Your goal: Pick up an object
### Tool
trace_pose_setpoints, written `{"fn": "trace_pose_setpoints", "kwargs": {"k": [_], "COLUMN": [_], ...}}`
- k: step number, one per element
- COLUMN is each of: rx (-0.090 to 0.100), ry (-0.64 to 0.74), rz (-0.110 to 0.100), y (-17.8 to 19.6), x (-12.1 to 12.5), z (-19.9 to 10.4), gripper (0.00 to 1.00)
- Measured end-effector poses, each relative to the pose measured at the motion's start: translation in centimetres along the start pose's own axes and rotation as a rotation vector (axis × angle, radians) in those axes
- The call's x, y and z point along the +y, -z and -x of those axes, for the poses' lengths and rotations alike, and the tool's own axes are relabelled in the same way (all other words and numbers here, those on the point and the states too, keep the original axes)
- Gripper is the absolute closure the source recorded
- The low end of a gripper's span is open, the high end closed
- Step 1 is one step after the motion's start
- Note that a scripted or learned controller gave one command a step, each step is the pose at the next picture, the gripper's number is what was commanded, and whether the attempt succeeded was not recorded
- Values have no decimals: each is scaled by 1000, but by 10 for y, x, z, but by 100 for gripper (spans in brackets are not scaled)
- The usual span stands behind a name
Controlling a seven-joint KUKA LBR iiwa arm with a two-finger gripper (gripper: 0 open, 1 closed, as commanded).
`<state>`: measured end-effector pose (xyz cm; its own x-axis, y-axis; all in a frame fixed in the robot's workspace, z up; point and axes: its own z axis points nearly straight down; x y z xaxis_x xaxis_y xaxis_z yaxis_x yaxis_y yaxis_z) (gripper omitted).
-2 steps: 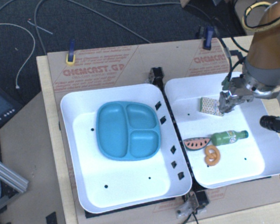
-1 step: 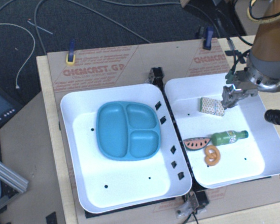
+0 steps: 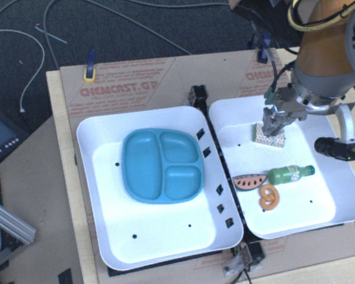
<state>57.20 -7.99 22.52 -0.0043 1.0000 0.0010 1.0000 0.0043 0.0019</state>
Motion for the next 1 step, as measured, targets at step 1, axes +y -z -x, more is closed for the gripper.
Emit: {"fn": "trace_pose_setpoints", "kwargs": {"k": [1], "rx": [1], "ry": [1], "rz": [0], "y": [8], "x": [4], "z": [-47], "gripper": [100]}}
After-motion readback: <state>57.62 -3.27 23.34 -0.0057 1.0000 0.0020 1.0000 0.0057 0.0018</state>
